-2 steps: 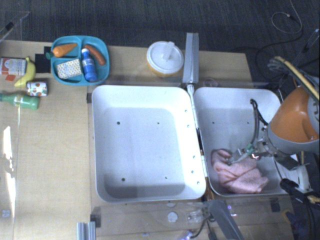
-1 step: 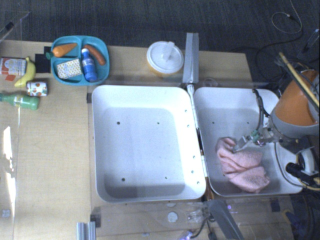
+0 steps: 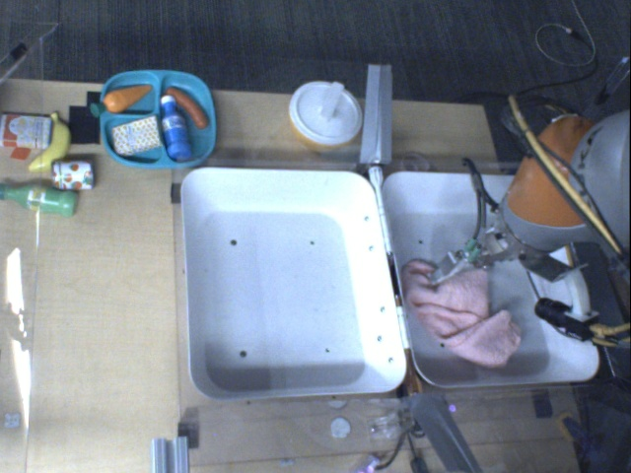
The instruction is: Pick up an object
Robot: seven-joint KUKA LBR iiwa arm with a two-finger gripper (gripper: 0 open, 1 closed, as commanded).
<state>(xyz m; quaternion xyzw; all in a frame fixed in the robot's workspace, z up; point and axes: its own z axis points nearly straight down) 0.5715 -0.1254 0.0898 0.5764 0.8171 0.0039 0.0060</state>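
Camera view: pink cloth [image 3: 461, 312] lies just under pincer [image 3: 471, 255].

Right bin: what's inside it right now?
A crumpled pink cloth lies in the right bin, with the gripper at its upper edge. Anything beneath the cloth or arm is covered.

cloth [image 3: 461, 311] in right bin [image 3: 434, 197], claw [image 3: 471, 256] just above it
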